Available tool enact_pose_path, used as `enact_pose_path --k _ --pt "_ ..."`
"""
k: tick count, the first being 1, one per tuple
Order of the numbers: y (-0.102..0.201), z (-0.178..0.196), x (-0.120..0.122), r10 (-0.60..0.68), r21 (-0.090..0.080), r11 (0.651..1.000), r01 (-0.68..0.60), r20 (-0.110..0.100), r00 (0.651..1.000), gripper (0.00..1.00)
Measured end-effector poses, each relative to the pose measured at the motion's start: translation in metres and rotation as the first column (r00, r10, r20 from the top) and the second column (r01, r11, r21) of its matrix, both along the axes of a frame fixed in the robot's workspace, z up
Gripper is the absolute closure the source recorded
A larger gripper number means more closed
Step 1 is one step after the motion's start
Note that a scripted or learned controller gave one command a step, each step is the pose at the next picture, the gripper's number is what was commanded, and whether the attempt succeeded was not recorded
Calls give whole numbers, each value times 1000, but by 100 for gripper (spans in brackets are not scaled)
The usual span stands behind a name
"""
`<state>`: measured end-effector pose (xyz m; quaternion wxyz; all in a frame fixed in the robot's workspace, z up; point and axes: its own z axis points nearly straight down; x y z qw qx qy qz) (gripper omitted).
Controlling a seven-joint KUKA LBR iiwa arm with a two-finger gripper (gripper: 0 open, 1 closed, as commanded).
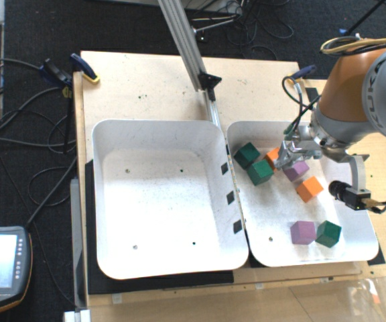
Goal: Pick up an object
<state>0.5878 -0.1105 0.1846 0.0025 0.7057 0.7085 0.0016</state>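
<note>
While the arm reaches in from the right, the scene is set out as follows.

Arm: a grey arm (364,92) with an orange band is seen over the right bin (354,247).
Gripper: the gripper (288,158) is lowered among the blocks at the upper middle of the right bin; how far its jaws are open cannot be told, and no block is seen between them.
Purple block near gripper: a purple block (296,170) is found just beside the gripper tip, touching or nearly so.
Small orange block: an orange block (272,156) is partly hidden at the gripper's left.
Green blocks: two green blocks (248,155) (261,172) are placed together left of the gripper.
Other blocks: a larger orange block (309,188) lies below the gripper; a purple block (303,233) and a green block (328,233) sit side by side near the front.
Left bin: the left bin (106,180) is seen beside the right one.
</note>
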Motion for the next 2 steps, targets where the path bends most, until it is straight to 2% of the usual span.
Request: enact_pose_path --k 1,2 --pt "-2 64 -1 0 -1 1000 0 2 1000 100" --pt "-2 104 0 0 0 1000 0 0 1000 100"
